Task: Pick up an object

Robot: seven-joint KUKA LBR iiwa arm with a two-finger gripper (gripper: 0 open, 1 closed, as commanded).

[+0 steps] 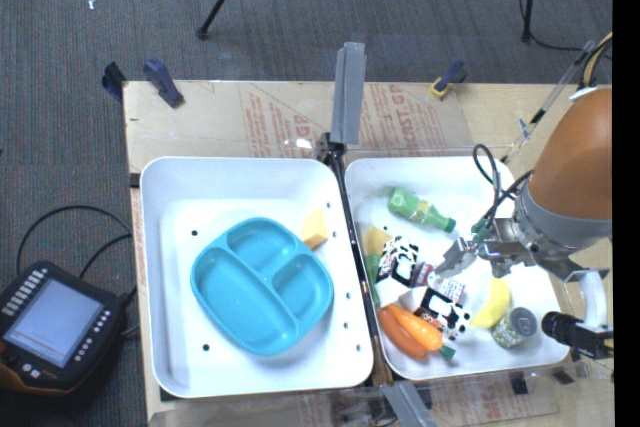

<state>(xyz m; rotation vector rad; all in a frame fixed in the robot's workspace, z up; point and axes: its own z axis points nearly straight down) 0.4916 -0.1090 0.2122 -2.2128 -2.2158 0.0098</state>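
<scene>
The right bin [455,177] holds a jumble of toy foods. A green bottle [420,209] lies toward the back, and a black-and-white cow-patterned piece [403,264] sits in the middle. A second cow-patterned carton [444,304] lies just in front of it. An orange carrot [410,330] rests at the front, with a yellow fruit [492,303] and a small can [514,326] to its right. My gripper [452,262] hangs low over the middle of this bin, between the two cow-patterned pieces, reaching in from the right. Nothing is visibly lifted.
The left bin [170,215] holds a blue divided plate [262,285] and a yellow wedge [315,228] by its right wall. A grey post [348,95] stands at the back between the bins. Clamps [160,80] sit on the bench's far edge.
</scene>
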